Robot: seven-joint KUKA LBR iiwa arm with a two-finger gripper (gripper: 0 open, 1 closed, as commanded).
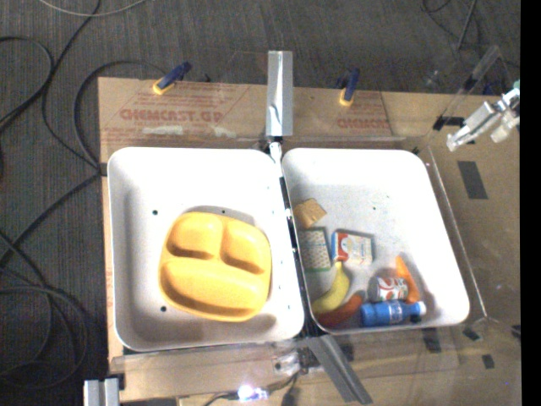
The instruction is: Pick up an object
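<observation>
— Left bin (127,193)?
— One yellow divided tray (218,265), lying centre.
— Right bin (423,193)?
— Near-left corner held a cracker (309,212), striped packet (315,249), small carton (352,248), banana (335,290), can (389,287), blue bottle (389,313).
— Your gripper (482,125)?
— Far right, beyond the bins; I couldn't tell how my jaws stood.

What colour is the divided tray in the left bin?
Yellow. The divided tray lies in the left bin, seen clearly in the camera view.

Yellow tray (218,266) in left bin (127,227), clutter (359,277) in right bin (406,193).
</observation>
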